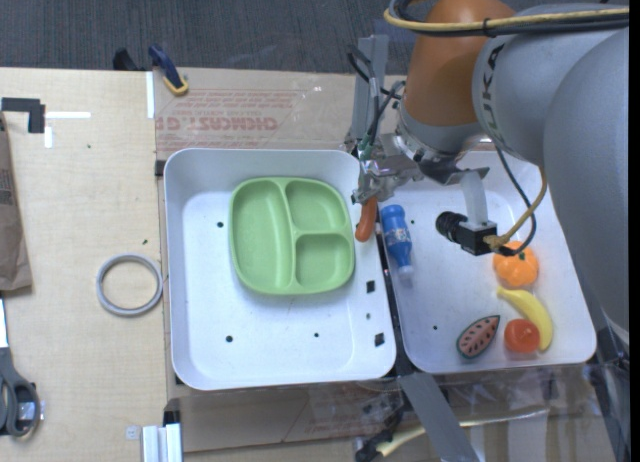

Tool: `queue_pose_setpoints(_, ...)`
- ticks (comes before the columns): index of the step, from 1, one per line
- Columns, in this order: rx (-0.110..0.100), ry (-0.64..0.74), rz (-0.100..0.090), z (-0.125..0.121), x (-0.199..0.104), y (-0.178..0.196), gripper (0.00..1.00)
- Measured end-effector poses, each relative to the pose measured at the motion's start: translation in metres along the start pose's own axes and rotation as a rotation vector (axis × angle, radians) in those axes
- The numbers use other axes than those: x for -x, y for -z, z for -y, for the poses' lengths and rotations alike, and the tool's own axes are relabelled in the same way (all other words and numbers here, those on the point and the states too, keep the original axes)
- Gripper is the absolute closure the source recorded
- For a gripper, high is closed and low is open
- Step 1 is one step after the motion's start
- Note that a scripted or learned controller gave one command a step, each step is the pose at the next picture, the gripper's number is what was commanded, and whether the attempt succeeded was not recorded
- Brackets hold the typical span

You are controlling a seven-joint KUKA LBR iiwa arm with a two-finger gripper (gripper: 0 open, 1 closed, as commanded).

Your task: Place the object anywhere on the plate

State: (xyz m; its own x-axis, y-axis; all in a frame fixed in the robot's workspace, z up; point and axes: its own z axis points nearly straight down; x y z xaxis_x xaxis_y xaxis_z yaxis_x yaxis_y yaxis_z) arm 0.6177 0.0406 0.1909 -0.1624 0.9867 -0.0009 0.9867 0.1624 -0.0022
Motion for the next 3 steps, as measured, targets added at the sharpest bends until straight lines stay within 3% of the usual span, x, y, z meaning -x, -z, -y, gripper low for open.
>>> queue_pose_setpoints(1,0.012,-0.167,-0.001,0.031,-0.085,-0.094,1.00)
queue_pose_setpoints(2,0.001,-0.028,0.001,-0.021,-0.028,0.001,1.00)
queue_pose_setpoints(3,0.001,-0.027,0.001,-0.021,-0.028,0.001,0.00)
